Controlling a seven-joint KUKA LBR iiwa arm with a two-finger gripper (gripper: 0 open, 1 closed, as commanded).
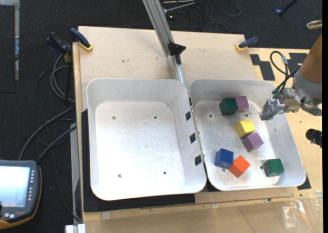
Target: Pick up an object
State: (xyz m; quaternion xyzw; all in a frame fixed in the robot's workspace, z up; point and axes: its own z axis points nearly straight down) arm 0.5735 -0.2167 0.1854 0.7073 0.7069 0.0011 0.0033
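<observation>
Blocks (pixel 245 127) fill the right bin (pixel 292 145); claw (pixel 268 110) hovers above.

arm (pixel 313 73): cut off at right edge | tool (pixel 268 110): finger state too small to tell

Seven small cubes, all in the right bin (pixel 287 129). Dark green cube (pixel 228 106) touching pink cube (pixel 241 103); yellow cube (pixel 246 127) touching purple cube (pixel 252 141). Blue cube (pixel 224 158) touching orange cube (pixel 239 166); green cube (pixel 273 167) apart.

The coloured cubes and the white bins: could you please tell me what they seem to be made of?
Cubes, such as the orange cube and blue cube: probably painted wood or foam, with flat matte faces and no glare. Right bin and left bin: likely moulded plastic, with rounded corners and a smooth speckled surface.
</observation>
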